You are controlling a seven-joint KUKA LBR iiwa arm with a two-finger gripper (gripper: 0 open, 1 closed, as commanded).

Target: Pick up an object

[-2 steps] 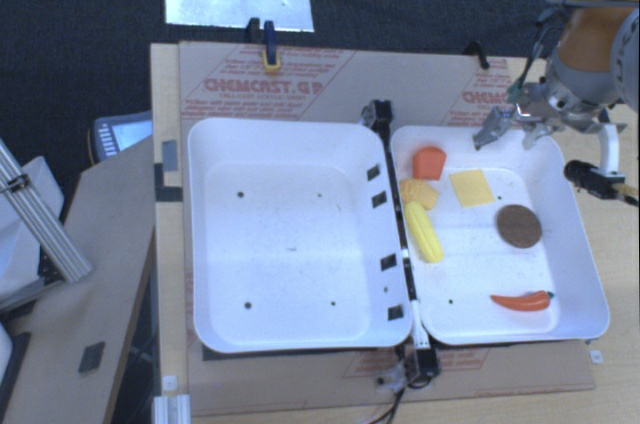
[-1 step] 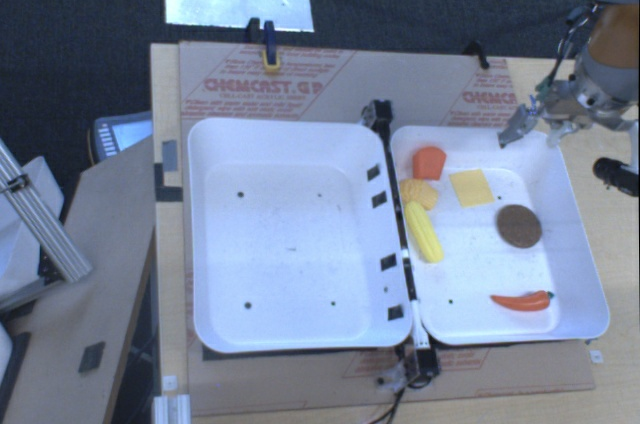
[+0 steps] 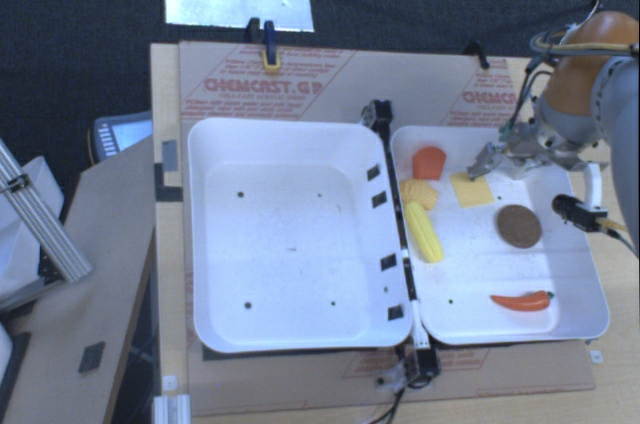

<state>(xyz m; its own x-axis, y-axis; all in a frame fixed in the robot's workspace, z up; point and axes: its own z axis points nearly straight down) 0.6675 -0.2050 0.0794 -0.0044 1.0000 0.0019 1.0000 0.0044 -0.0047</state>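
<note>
Beside the tool (image 3: 487, 163) (grip state unclear), the yellow slab (image 3: 472, 190) looks light, flat, best pinched across its edges.

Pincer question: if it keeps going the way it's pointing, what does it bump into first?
Probably the yellow square piece. The pincer points down and left, its tip just above that piece's corner. Height is hard to judge from this slanted view.
</note>
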